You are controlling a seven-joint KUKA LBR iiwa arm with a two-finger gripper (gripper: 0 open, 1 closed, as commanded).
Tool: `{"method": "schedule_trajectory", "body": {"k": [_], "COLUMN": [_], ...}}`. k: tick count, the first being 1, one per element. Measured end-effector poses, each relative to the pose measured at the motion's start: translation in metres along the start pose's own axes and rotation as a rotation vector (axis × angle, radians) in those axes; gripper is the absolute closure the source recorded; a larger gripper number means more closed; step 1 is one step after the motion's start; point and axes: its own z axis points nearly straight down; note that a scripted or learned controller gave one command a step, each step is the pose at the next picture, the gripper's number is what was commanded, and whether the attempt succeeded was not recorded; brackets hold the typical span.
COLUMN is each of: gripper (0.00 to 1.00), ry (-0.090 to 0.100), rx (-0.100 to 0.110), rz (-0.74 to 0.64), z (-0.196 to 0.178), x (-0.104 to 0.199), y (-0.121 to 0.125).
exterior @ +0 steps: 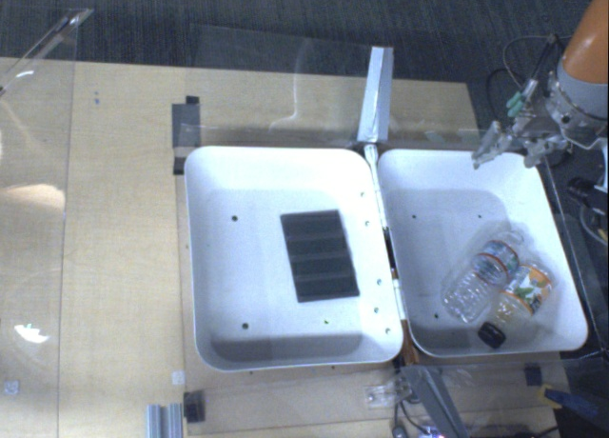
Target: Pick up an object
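Note:
My gripper [509, 152] hangs over the far edge of the right bin [428, 189], below the orange band of the arm. It is open, with nothing between its fingers. A clear plastic bottle [481, 279] lies tilted in the near right part of that bin. Beside it lies a second bottle with an orange label [525, 291] and a black cap [491, 335]. Both bottles are well in front of the gripper and apart from it. A black ridged rectangular block [319, 255] lies flat in the middle of the left bin [219, 189].
A grey metal post [375, 93] stands at the back between the two bins. Cables [523, 55] hang near the arm at the upper right. A clear plastic sheet [57, 189] covers the bench at the left.

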Motion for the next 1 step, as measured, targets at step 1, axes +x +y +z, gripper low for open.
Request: {"method": "schedule_trajectory", "body": {"k": [1], "gripper": [0.0], "ry": [0.0], "rx": [0.0], "rz": [-0.296], "z": [0.159], "x": [-0.0133], "y": [-0.0631]}}
